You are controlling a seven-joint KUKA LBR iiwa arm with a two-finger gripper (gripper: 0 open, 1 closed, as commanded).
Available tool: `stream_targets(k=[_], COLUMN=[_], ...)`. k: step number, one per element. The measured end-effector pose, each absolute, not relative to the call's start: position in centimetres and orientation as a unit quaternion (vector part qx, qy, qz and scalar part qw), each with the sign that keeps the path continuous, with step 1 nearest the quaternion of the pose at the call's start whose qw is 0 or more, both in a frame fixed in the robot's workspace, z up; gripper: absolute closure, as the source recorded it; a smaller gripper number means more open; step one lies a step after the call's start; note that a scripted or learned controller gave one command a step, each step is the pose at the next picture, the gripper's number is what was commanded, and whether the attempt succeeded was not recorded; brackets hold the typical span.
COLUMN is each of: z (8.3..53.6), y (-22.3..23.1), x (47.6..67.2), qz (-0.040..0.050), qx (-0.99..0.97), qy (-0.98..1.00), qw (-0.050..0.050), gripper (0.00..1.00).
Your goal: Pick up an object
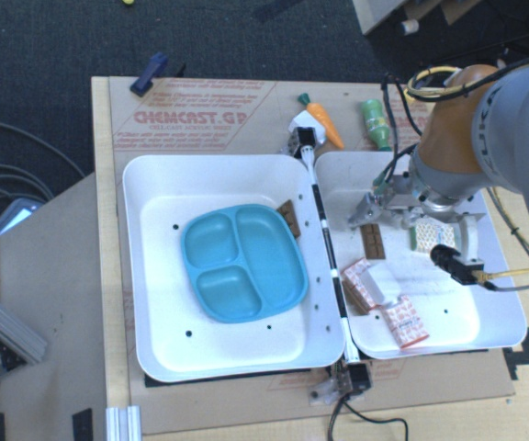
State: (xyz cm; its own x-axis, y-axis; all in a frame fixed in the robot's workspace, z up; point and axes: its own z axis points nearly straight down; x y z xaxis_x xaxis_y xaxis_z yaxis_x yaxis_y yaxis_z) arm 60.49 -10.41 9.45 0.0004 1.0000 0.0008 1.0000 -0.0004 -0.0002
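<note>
My gripper hangs low over the back of the right bin, just above a brown bar. A green-and-white packet lies just to the gripper's right. Nearer the front of this bin are a pink-and-white box and a red patterned packet. The left bin holds a blue divided plate, and a small brown piece rests at the plate's back right edge. The grey arm with its orange band covers the right bin's back right corner.
Behind the bins, an orange carrot toy and a green bottle lie on the cardboard sheet. A blue clip sits at the bench's back edge. A black cable runs over the right bin.
</note>
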Motion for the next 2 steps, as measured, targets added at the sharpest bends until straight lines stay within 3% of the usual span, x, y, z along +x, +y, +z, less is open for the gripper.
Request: stream_targets(k=[1,2], z=[8.4,9.5], y=[-9.1,-9.1], x=[59.6,59.7], qz=[0.0009,0.0005], qx=[-0.707,-0.707], qy=[-0.707,-0.707], qw=[0.002,0.001], gripper=[0.00,1.00])
